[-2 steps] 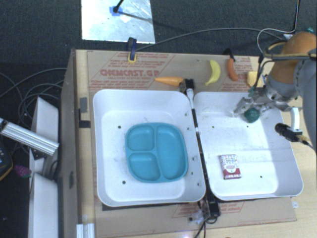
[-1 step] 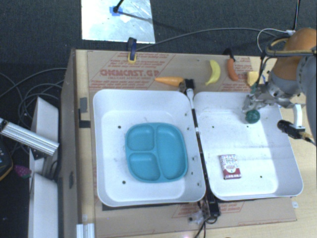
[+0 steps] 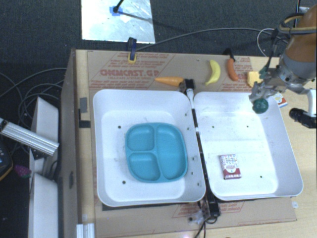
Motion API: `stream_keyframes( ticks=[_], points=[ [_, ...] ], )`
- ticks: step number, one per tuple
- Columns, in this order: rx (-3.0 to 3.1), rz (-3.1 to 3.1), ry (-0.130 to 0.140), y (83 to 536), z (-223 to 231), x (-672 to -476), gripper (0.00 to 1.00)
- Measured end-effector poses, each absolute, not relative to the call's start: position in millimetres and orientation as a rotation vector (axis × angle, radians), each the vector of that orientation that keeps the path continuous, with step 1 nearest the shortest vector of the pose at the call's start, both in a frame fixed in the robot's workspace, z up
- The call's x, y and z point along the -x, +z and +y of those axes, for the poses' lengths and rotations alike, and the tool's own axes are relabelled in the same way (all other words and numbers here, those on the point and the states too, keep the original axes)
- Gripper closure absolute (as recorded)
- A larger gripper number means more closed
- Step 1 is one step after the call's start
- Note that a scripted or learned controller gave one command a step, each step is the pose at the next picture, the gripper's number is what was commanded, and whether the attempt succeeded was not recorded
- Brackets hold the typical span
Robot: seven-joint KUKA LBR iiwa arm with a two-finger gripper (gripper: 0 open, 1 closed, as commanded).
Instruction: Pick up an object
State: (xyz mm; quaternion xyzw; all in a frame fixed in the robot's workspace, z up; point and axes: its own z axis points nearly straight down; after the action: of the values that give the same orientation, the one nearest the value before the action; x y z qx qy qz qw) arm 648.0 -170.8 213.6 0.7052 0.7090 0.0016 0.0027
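The gripper point(image 3: 259, 99) hangs over the upper right corner of the right bin point(image 3: 277, 152), in the right part of the frame, with a small teal ball point(image 3: 260, 106) at its tip. The ball sits right at the fingers, but the view does not let me tell whether it is pinched between them or merely lying under them on the bin's rim, nor whether the fingers are spread or closed.

The other candidate in that bin is a small red and white packet point(image 3: 231, 166), lying flat toward the lower middle, well apart from the gripper. The left bin point(image 3: 111, 133) carries a blue divided plate point(image 3: 156, 151) at its centre.

Along the upper edge, outside the bins on the cardboard-covered tabletop point(image 3: 129, 73), lie a carrot point(image 3: 169, 81), a banana point(image 3: 214, 72), a hot dog point(image 3: 232, 69) and a yellow block point(image 3: 253, 78).

Risks, as I judge them: if the ball is only lightly caught, its round surface may squirt out sideways and roll down the sloped bin wall. Being so close to the rim, a descent here could also strike the bin's edge or nudge the bin. Should the arm go for the packet instead, its flat, low profile gives the fingers little to bite on, and they may scrape the floor and close on nothing.
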Motion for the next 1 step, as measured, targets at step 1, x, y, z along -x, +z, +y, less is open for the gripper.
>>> stream_keyframes(
  ticks=[1],
  points=[
    [-2.215,2.226,0.003,211.2,-115.4,-640.7,1.0]
  ],
)
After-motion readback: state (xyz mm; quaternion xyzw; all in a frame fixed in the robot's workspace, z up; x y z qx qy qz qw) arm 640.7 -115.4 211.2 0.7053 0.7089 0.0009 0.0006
